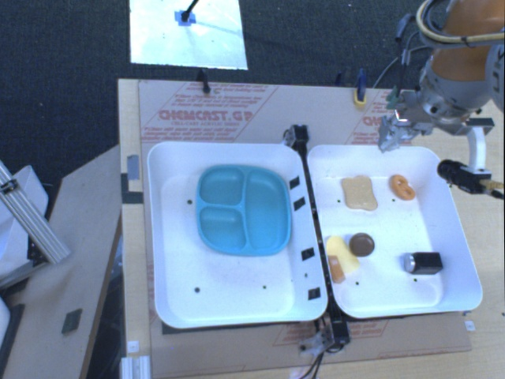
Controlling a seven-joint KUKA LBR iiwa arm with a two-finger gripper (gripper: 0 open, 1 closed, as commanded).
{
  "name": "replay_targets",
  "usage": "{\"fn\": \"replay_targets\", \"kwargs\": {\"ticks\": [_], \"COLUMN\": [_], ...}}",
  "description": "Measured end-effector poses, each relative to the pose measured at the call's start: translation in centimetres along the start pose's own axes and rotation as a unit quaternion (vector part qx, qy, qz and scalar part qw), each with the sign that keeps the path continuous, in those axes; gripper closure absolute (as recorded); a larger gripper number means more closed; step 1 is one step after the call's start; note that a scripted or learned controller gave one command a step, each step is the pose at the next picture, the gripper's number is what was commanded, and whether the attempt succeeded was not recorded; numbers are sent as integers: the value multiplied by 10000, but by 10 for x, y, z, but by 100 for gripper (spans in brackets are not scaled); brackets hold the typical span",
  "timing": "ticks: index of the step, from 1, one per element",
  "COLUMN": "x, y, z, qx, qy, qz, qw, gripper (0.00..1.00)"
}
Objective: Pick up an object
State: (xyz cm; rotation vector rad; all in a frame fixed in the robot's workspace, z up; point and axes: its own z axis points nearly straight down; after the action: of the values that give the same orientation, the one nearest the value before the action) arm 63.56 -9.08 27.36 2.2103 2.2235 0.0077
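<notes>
1. the left bin [170, 290] filled the centre-left of the frame, with a blue divided plate [241, 210] lying flat in its middle.
2. the right bin [454, 235] sat touching it on the right and held every loose candidate for the pick.
3. the arm hung at the upper right, its gripper [389, 139] above the far rim of the right bin, apart from all objects; whether the pincer stood open or closed i cannot tell.
4. a tan toast piece [358, 193] lay nearest the gripper, in the bin's upper middle.
5. a black box [424, 263] rested lower right; a yellow piece [340, 253] lay at lower left, beside a brown round piece [361, 245].
6. a small orange pretzel [402, 187] lay right of the toast.
7. judged well done, the pick would centre over one isolated item, such as the box, and descend straight, avoiding the bin wall.
</notes>
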Motion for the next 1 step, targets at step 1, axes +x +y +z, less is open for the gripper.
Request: {"fn": "replay_targets", "kwargs": {"ticks": [1], "x": [56], "y": [8], "z": [1], "qx": [20], "qy": [4], "qz": [-8], "qw": [10000], "gripper": [100]}}
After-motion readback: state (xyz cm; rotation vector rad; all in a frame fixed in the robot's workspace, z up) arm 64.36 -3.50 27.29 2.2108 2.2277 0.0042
